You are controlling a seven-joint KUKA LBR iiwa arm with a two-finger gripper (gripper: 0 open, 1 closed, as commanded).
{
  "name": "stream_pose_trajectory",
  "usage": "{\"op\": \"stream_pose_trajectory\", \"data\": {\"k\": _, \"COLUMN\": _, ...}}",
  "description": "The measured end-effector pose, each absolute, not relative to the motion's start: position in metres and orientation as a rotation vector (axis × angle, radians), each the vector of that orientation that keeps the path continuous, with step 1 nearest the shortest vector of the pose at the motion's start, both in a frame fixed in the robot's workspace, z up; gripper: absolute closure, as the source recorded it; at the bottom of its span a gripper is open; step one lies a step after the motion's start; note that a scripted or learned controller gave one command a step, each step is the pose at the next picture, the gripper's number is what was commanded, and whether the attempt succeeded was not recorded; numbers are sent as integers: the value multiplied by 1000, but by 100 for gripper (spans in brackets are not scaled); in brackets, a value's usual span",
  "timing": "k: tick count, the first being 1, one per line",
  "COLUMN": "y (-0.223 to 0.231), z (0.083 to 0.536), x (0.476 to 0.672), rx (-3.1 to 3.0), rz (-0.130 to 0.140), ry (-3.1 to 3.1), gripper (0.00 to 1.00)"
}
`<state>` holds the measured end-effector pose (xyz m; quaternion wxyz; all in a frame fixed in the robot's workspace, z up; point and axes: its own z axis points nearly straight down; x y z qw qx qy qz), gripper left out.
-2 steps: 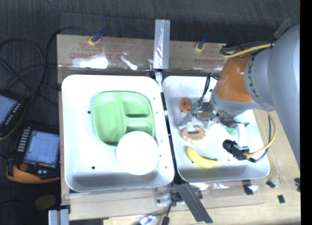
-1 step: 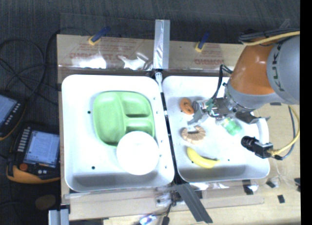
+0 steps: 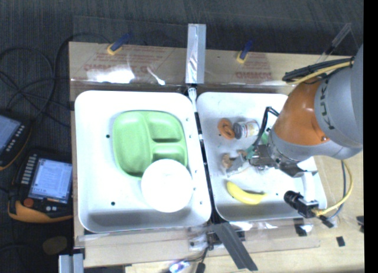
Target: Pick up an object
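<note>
Gripper sits low in right bin, over a small brownish item; can't tell its state. Banana lies just below, long axis approx. left-right.

Arm in from the right, grey body and orange band low over the right bin, and the gripper sits down among the small items there. A banana lies near the bin's front edge, just below the gripper. A small jar and an orange ring-shaped piece lie side by side further back. Over in the left bin, a green divided tray with a white round plate overlapping its near corner.
</note>
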<state>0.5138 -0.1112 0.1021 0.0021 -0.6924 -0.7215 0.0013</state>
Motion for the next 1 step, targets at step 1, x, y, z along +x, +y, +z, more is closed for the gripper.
{"op": "stream_pose_trajectory", "data": {"k": 1, "y": -106, "z": 90, "x": 575, "rx": -2144, "rz": -8, "ry": -2308, "gripper": 0}}
